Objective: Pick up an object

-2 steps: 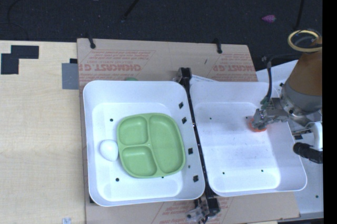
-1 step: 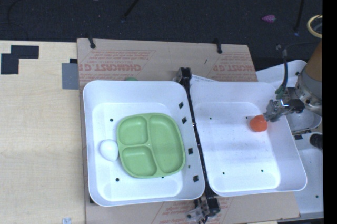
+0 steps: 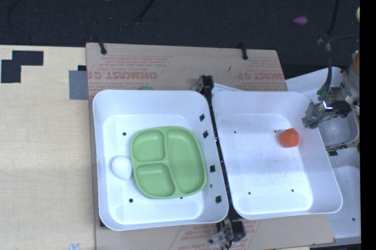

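We see a small round orange ball (image 3: 288,137) lying in the right white plastic bin (image 3: 264,196), near its right wall. The metal two-finger gripper (image 3: 320,112) sits just right of the ball, over the rim; whether it is apart or together we cannot tell. The left white bin (image 3: 111,207) holds a green three-compartment plate (image 3: 168,161) with a white egg-shaped object (image 3: 121,167) touching its left edge.

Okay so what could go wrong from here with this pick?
1. The orange ball is round and lies loose on the right bin floor, so it may roll away from a touch.
2. The gripper sits at the bin's right rim and could clip that wall on its way in.
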Tool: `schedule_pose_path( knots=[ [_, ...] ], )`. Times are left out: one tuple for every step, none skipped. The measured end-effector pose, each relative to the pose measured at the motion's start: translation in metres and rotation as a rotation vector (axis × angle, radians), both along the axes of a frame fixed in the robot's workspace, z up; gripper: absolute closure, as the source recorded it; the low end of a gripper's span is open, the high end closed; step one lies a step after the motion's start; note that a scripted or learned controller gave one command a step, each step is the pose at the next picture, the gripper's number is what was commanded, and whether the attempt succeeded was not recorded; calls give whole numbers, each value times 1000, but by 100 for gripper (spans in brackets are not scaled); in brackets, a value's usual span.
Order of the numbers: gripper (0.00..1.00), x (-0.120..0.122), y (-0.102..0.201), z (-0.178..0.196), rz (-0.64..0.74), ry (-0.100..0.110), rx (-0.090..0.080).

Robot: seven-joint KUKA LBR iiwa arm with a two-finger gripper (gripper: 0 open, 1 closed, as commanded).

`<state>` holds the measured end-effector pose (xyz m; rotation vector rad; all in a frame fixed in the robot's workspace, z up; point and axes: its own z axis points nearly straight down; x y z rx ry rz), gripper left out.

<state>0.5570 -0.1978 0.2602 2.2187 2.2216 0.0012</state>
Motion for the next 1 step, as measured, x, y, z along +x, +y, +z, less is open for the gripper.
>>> schedule_pose_path(
  knots=[
    [100,6,50,4,3,4,3]
  ],
)
